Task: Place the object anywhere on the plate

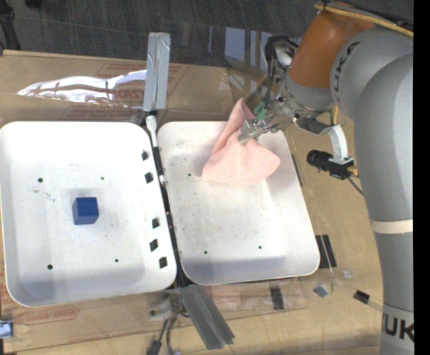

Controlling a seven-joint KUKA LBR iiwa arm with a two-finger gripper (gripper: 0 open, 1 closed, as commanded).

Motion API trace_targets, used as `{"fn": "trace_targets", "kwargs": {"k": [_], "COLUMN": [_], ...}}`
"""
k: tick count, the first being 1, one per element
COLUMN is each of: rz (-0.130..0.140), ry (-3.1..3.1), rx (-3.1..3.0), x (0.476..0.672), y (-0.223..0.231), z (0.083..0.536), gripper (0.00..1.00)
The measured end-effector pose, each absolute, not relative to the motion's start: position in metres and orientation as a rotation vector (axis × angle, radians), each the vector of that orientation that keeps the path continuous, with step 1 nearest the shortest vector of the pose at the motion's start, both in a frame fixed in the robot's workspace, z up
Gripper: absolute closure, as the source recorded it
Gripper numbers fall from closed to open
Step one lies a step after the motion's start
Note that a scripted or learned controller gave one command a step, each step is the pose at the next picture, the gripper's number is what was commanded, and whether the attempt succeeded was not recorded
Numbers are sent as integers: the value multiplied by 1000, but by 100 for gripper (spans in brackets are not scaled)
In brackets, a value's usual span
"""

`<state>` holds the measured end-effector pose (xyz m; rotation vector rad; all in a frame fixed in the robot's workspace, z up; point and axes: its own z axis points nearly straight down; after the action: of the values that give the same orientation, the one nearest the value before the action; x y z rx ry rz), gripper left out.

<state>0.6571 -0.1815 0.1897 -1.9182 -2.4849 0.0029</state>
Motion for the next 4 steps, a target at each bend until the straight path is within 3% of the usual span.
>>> {"fn": "trace_targets", "kwargs": {"k": [1, 4], "rz": [2, 1], "ry": [-2492, -3136], "rx": [-1911, -140], "x": [658, 651], "y": [-181, -35], "z": [232, 250], "gripper": [100, 100]}}
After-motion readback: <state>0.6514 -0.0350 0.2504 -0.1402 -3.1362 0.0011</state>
